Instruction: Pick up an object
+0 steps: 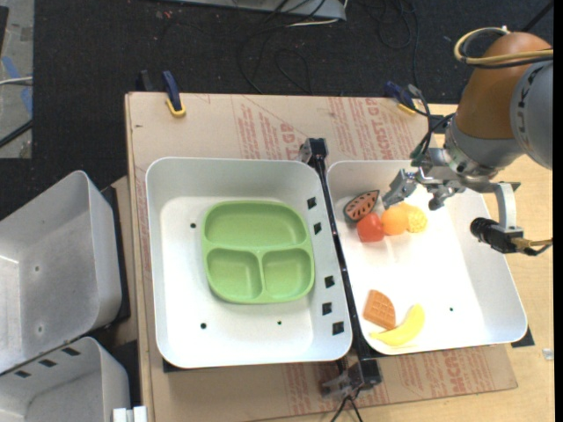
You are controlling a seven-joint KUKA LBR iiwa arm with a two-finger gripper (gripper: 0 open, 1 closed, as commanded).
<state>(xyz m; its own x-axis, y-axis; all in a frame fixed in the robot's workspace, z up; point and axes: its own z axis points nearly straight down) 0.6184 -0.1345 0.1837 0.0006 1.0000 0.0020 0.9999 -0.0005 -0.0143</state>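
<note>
You see one smooth green three-compartment plastic tray (259,251) left; right, five toy foods: red tomato (370,228), orange (398,221), yellow banana (400,328). The two-finger metal gripper (412,185) hangs open, holding nothing.

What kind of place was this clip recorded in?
Probably a robotics lab or test workshop. Two white bins sit on a cardboard-covered bench held by clamps, loose cables trail across the dark floor, and the bins hold toy food and a green divided plate.
</note>
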